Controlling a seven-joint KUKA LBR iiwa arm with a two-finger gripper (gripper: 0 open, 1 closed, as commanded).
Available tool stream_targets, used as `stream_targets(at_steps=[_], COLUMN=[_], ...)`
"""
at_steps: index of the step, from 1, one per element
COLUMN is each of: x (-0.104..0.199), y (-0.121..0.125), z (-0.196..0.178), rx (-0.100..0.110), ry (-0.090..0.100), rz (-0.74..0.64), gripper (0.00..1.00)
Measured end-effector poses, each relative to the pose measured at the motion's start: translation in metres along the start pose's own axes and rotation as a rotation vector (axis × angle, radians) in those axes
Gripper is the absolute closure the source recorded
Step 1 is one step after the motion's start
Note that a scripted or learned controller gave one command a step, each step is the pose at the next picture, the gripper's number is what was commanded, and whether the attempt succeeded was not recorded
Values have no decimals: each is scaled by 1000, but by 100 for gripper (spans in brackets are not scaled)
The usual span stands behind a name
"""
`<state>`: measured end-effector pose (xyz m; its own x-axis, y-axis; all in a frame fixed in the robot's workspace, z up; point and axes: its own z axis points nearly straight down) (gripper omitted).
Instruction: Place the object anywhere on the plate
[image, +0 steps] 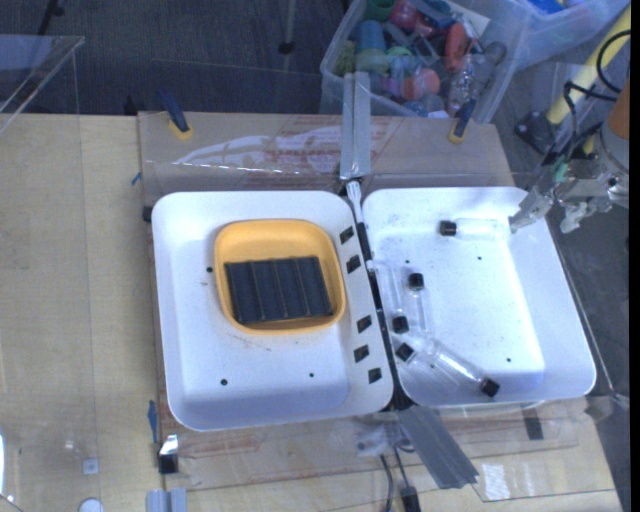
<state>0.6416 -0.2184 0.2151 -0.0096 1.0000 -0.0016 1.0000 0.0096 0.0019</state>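
Bins sit side by side on the bench, both shallow and white. The left bin (185, 330) holds a yellow plate (228, 245) with rounded corners, placed a little toward the far side. A dark ridged block (278, 290) lies flat on the plate, covering most of its near half and well inside its rim.

The right bin (540, 330) holds several clear tubes with black caps. One tube (472, 229) lies near the far edge, a second tube (415, 303) lies close to the divider between the bins, and a third tube (452, 366) lies at a slant toward the near edge. Small black clips (352, 264) run along that divider.

The gripper (560, 200) hangs over the far right corner of the right bin, well apart from the plate and the block. Nothing can be seen in its grasp, and whether it is released or clenched cannot be told. A clear box of colourful toys (430, 50) stands beyond the bins.
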Motion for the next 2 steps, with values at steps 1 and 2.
stream_targets(at_steps=[1,2], x=[1,-3], y=[1,27], z=[-11,-72], rx=[-3,-4], ry=[-3,-2], rz=[-3,-258], gripper=[100,100])
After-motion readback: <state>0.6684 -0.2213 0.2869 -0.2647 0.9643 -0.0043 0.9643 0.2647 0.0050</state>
